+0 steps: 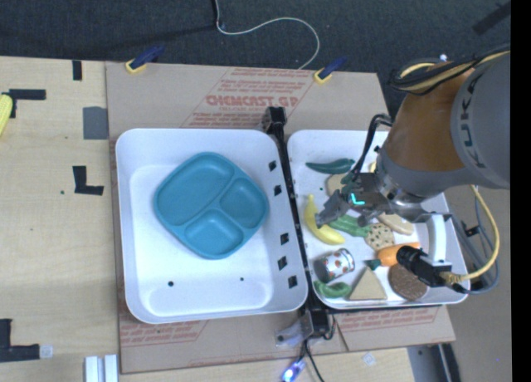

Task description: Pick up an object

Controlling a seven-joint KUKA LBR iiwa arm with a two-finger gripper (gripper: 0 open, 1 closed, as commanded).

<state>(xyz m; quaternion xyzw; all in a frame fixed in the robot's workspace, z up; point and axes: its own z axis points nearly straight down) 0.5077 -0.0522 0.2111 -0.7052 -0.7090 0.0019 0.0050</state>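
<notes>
Reaching from right, claw (342,208) over banana (319,224)

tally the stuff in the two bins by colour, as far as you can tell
Blue: 1, divided plate
Yellow: 1, banana
Green: 3, pepper, bean pod, piece
Orange: 1, carrot
Brown or tan: 3, round cookie, wedge, cracker
Silver: 1, can
Total: 10
</notes>
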